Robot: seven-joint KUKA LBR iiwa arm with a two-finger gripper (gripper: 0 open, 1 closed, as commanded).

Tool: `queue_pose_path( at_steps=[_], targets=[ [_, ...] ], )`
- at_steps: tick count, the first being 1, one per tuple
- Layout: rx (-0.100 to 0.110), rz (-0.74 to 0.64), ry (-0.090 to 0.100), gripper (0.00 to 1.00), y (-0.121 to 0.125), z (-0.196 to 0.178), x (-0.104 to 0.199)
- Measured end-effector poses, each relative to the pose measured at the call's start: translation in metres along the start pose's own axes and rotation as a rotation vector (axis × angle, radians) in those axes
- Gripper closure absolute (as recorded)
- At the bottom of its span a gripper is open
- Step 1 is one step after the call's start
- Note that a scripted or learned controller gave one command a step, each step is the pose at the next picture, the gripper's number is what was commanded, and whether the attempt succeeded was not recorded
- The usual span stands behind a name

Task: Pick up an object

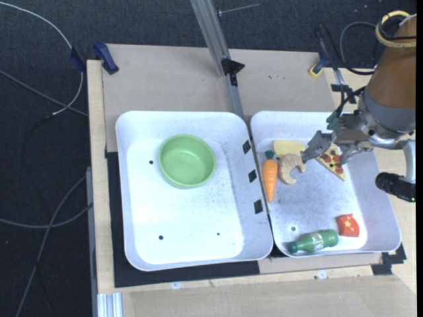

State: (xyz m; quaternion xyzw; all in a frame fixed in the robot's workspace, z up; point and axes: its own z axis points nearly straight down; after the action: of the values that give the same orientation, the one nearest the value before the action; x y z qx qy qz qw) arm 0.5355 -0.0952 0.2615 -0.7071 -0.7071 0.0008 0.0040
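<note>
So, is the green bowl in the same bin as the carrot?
No, the green bowl sits in the left bin, the carrot in the right bin.

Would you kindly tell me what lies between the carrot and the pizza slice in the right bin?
In the camera view, a beige toy piece lies between the carrot and the pizza slice.

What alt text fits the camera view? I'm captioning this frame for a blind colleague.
A grey robot arm reaches from the right, its gripper over the right white bin, above a pizza slice, cheese wedge, tan toy and carrot. A green bottle and red piece lie nearer. The left bin holds a green bowl.
</note>
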Motion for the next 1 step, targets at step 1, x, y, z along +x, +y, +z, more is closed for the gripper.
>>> queue_pose_path(
  at_steps=[1],
  targets=[
    [0.011, 0.001, 0.001, 0.0, -0.0059, 0.0642, 0.0013]
  ],
)
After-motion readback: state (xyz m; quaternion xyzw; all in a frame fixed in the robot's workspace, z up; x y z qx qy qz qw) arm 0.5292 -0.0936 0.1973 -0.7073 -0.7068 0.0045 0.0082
